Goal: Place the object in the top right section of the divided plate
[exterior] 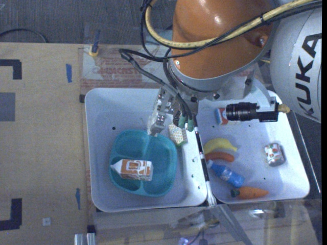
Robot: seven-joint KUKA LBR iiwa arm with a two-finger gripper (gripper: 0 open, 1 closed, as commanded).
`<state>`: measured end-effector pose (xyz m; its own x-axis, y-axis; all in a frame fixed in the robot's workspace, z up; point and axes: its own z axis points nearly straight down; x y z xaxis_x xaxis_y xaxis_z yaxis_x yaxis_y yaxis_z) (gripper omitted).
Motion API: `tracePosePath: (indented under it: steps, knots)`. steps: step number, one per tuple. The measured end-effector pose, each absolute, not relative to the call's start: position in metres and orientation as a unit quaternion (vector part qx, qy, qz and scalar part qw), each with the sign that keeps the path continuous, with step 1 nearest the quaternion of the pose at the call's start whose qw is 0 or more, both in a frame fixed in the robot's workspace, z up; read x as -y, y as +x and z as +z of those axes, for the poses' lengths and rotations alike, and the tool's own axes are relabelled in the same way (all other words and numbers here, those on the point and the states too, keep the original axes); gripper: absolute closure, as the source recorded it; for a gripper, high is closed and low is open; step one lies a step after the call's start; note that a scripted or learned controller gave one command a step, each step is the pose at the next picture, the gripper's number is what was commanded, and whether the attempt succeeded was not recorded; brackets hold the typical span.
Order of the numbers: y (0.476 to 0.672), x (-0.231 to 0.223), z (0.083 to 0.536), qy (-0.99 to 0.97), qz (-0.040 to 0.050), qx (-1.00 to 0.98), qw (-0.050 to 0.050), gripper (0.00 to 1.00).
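The grey arm with its large orange band (214, 29) reaches in from the right and hangs over the seam between the 2 white bins. Its gripper (168, 117) points down at the upper right edge of the teal divided plate (159, 184), which sits in the left bin (97, 137). The fingers (159, 114) look parted, with 1 pale finger tip just over the plate's rim and darker parts with green tips beside it to the right. A small patterned, light-coloured object (177, 135) sits right below those tips, at the plate's top right edge; whether the fingers actually grip it I cannot tell, as it seems to lie just under them rather than clearly between them.

Inside the plate, an orange and white carton (133, 169) lies on its side across the lower left compartment, close to the divider.

The right bin (299, 182) holds several things, apart from one another: a yellow banana (220, 146) near the left wall, a red-orange piece (220, 157) touching its lower side, a blue bottle (227, 174) lying tilted below that, an orange carrot (251, 192) with a green end near the bottom wall, and a small silver and red can (274, 154) lying toward the right. A small red, white and blue item (220, 116) lies near the top of that bin, partly hidden by a black cylinder (250, 111) mounted on the arm.

Yellow and black cables (153, 29) loop around the orange band. The tan counter (41, 137) to the left bears black corner marks and bits of blue tape (68, 73).
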<state>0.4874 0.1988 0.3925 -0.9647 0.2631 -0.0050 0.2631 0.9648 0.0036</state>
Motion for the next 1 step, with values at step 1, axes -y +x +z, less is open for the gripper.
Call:
tracePosePath:
  steps: [1]
  knots:
    - [0.4886,-0.2004,0.404,0.132,0.0031,-0.991,0.006,1.0]
